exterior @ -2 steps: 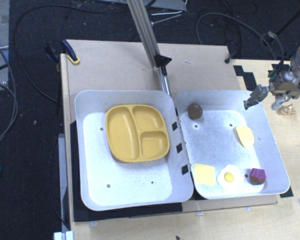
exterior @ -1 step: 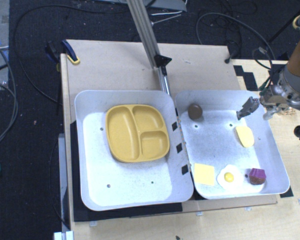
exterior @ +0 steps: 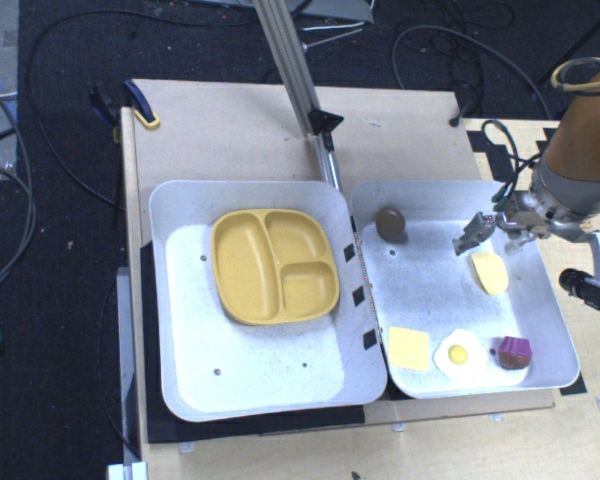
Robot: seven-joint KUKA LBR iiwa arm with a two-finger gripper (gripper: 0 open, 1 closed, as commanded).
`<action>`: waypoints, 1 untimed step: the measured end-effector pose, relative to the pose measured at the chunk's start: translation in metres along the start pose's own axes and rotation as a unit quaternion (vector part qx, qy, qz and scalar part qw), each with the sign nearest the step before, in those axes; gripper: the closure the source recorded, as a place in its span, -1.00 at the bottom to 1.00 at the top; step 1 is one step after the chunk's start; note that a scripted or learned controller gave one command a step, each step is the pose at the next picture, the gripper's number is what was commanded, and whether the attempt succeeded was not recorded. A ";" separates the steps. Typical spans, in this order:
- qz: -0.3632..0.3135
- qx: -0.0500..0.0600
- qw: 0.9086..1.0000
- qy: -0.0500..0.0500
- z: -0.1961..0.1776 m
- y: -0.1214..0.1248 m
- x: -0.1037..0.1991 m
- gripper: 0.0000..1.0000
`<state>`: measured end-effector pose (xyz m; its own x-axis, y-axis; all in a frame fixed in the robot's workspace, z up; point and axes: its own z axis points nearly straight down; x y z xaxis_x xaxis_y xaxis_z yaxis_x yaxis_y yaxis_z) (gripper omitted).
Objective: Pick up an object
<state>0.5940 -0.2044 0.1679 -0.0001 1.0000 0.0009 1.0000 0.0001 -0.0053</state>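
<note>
My tool (exterior: 495,236) is hovering open over the right bin (exterior: 420,278), gripping nothing, just above the pale yellow piece (exterior: 490,273); brown ball (exterior: 391,225) lying apart.

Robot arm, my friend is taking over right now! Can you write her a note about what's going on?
Tool: hangs over the right bin, near its far right part; nothing shows between its fingers, which look spread.
Things in the right bin: pale yellow piece just below the tool, brown ball at the far left, yellow square slice, fried egg toy and purple piece along the near edge.
Left bin: yellow divided plate.
Done: nothing picked up yet.
Left: grab one object and lift it; the pale yellow piece is probably nearest.
</note>
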 end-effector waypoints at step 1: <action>0.000 0.000 1.000 0.000 0.054 -0.005 0.010 -1.00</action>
<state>0.5887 -0.1942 0.1136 0.0003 1.0000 0.0014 1.0000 -0.0003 -0.0050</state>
